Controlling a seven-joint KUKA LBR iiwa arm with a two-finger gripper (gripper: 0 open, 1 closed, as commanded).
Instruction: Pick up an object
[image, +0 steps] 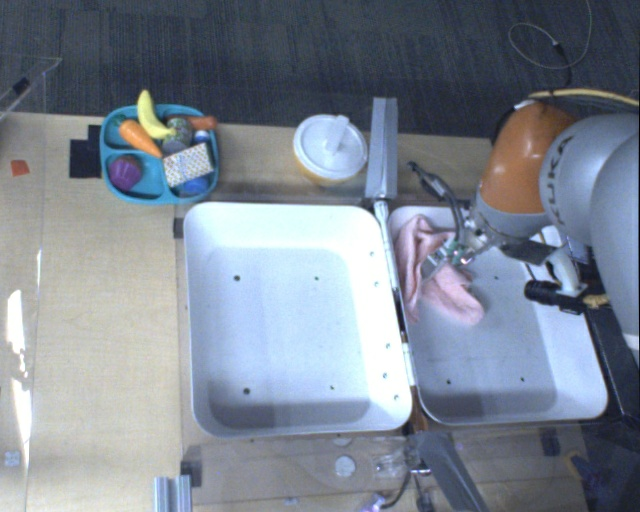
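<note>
A pale wooden table carries two white bins: the left bin and the right bin. A pink cloth lies crumpled at the right bin's upper left. The tool sits over it; whether it grips, I cannot tell. Behind stand a blue toy tray and a lidded cup.
</note>
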